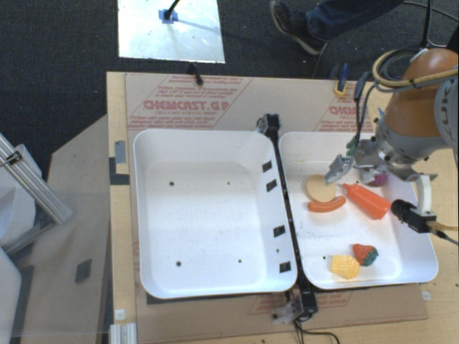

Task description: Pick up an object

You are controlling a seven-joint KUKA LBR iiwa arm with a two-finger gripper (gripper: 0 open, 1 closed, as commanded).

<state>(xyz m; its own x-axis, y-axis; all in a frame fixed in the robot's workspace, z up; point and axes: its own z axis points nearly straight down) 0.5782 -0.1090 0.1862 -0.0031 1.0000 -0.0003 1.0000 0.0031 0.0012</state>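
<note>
Two white bins sit on the desk; in the right bin [419, 264], the jaws [337, 169] hang just above a tan disc [319, 188], their grip impossible to tell, a sausage [326, 206] and carrot [367, 200] beside it.

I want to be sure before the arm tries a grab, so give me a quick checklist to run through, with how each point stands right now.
1. Objects within reach in the right bin: ok. A round tan piece, a toy sausage, a toy carrot, a toy strawberry and a yellow toy lie there.
2. Gripper over a target: ok, it hangs just above the round tan piece.
3. Anything between the fingers: cannot tell.
4. Target clear of neighbours: not ok, the sausage lies against the tan piece's lower edge.
5. Purple object behind the wrist: cannot tell, mostly hidden.
</note>
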